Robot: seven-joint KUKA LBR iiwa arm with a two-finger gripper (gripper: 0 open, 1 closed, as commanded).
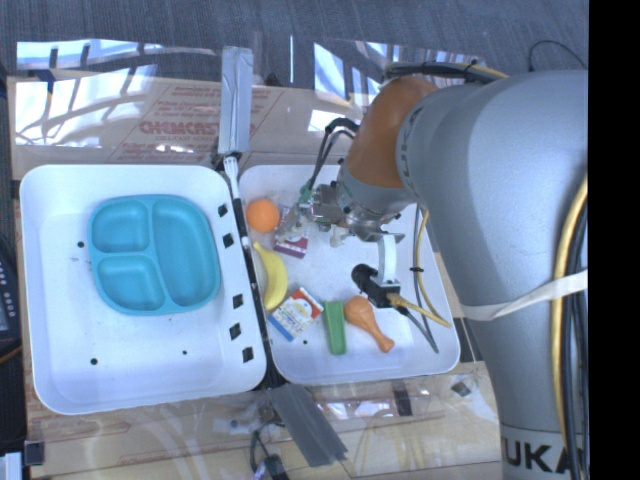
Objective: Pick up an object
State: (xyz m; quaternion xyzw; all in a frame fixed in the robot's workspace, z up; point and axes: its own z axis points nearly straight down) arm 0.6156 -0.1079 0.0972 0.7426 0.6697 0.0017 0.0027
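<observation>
Right bin (440, 353): banana (272, 278), orange ball (262, 215) | end effector (312, 211) low, perhaps touching clutter | grip unclear

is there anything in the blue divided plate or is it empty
Empty. The blue divided plate lies flat in the left bin, and all three of its compartments show bare blue bottoms with nothing in them.
</observation>
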